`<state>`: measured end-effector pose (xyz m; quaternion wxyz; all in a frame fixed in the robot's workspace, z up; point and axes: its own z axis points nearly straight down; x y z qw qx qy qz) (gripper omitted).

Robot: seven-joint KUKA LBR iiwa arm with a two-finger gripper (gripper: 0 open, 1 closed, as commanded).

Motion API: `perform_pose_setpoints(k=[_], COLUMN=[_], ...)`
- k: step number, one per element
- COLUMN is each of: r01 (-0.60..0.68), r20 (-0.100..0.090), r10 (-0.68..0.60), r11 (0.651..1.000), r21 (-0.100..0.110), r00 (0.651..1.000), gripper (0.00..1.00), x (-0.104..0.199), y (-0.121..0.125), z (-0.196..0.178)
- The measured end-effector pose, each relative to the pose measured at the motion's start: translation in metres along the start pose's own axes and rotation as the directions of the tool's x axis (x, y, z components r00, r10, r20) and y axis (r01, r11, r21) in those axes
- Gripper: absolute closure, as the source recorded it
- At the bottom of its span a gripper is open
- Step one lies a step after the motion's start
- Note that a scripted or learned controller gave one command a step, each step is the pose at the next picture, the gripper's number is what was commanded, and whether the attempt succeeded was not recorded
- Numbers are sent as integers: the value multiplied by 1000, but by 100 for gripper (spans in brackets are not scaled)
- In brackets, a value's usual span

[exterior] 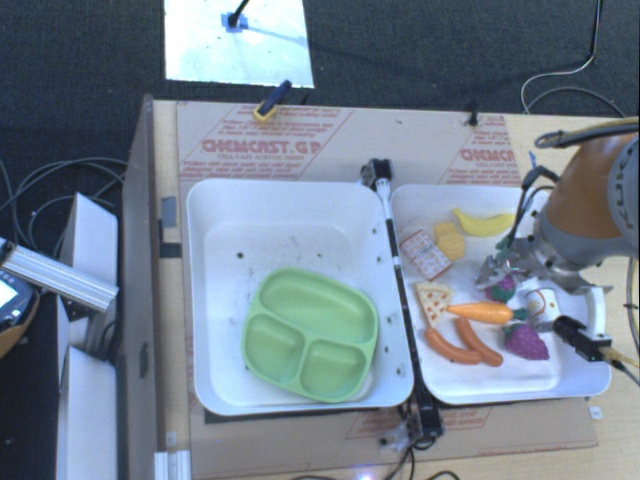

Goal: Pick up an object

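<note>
Green tray (311,335) in left bin (215,268); gripper (503,271) state unclear over toy food.

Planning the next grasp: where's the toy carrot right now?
The carrot lies in the right bin, between the pizza slice and the purple grapes, just above the sausages.

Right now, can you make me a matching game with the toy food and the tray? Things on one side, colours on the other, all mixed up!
Things:
1. divided tray
2. banana
3. carrot
4. grapes

Colours:
A. purple
B. green
C. orange
D. yellow

Pairs: 1-B, 2-D, 3-C, 4-A
</note>
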<state>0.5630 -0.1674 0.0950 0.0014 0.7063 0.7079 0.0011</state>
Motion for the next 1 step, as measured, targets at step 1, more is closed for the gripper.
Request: perform_pose_setpoints(k=[1], r01=[2], r20=[0], r10=[-2], r11=[1000], r21=[0], r00=[1000], gripper=[100], x=[53], y=[15], z=[-68])
